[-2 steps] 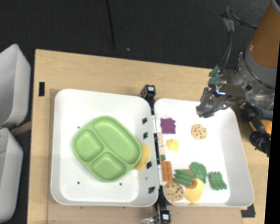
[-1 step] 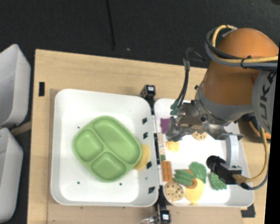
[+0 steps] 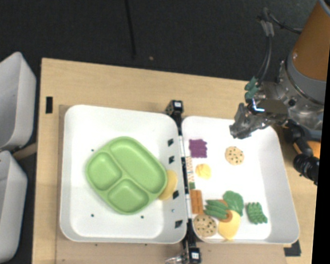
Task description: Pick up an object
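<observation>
Hovering tool (image 3: 241,128) above cookie (image 3: 234,156)

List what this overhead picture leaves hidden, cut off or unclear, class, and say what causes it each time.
- Gripper: its dark fingers blur together in the camera view, so open or shut is unclear.
- Arm: cut off by the top edge.
- Yellow piece: partly hidden behind the green plate.
- Lower cookie: overlapped by neighbouring toy food.
</observation>
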